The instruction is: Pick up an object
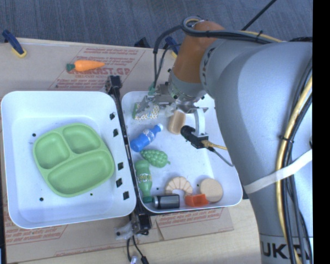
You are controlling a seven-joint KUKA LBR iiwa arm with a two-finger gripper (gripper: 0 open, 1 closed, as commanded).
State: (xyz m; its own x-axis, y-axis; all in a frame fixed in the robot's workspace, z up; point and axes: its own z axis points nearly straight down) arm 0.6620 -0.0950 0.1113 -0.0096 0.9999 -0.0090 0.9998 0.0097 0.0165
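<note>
Blue bottle (145, 138) — small, white-capped, lying tilted.

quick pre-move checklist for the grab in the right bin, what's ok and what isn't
1. Gripper is over the right bin: ok, it sits at the bin's far end.
2. Something held between the jaws: cannot tell, the wrist hides them.
3. Items within reach: ok, a blue bottle, a green bumpy toy and a tan cylinder lie close by.
4. Cable clear of the items: not ok, a black connector hangs over the bin floor beside the cylinder.
5. Left bin ready for a drop: ok, the green divided plate lies flat.
</note>
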